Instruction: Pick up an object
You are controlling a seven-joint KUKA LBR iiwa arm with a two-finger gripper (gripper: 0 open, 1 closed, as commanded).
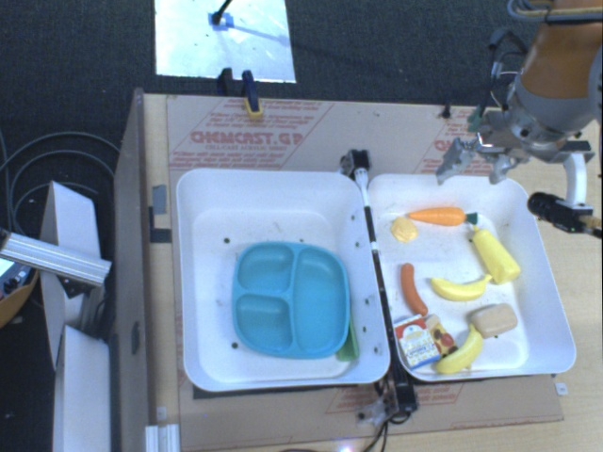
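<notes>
My gripper (476,165) hangs above the back rim of the right bin (551,290), its two fingers spread open with nothing between them. Below it in that bin lie an orange carrot (438,217), a small pale yellow piece (403,230), a yellow bottle (495,255), a banana (459,288), a red sausage (413,288), a brown bread piece (493,320), a second banana (462,354) and a small printed box (419,339). The carrot is the nearest of them to the gripper.
The left bin (203,252) holds a blue divided plate (290,299) with a green item (349,347) poking out at its right edge. A black clamp (356,165) sits at the back where the bins meet. A black fixture (556,210) juts in beside the right bin.
</notes>
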